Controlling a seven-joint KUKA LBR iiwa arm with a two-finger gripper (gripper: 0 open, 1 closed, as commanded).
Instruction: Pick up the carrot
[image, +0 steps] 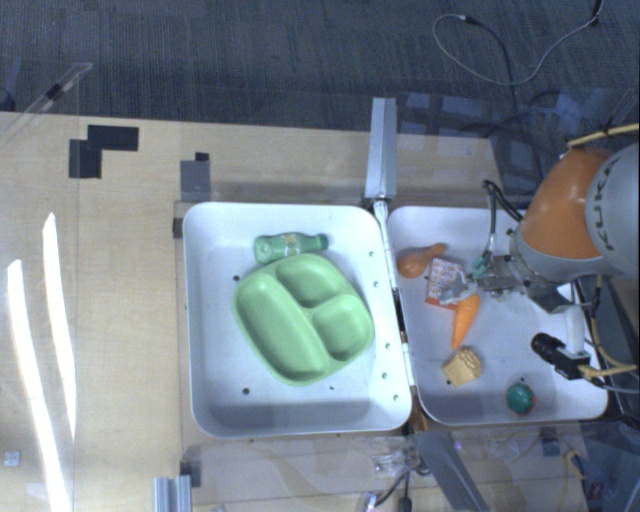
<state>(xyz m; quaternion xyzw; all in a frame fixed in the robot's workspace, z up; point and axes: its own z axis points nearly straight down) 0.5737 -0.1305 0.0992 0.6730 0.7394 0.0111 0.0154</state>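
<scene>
2 bins sit below me, and my gripper (487, 272) hovers in the right bin (560, 400) beside the carrot's (464, 320) wide top, though whether it is spread or pinching, I cannot tell.

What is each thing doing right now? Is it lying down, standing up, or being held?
carrot: lying flat in the right bin, pointed end down, gripper at its top end
green bottle: lying on its side, left bin
green tray: right side up
green ball: resting loose
</scene>
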